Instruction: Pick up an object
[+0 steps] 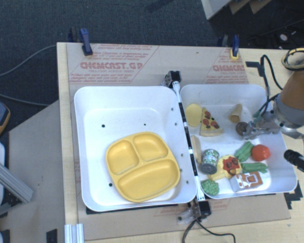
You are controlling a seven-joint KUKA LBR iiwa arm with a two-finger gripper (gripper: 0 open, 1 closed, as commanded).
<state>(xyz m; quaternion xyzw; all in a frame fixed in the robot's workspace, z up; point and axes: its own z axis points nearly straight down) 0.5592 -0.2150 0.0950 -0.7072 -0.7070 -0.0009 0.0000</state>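
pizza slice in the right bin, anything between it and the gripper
Nothing visible blocks it. The gripper sits over the right bin, and bare bin floor separates it from the pizza slice. The small tan cone lies just behind that line.
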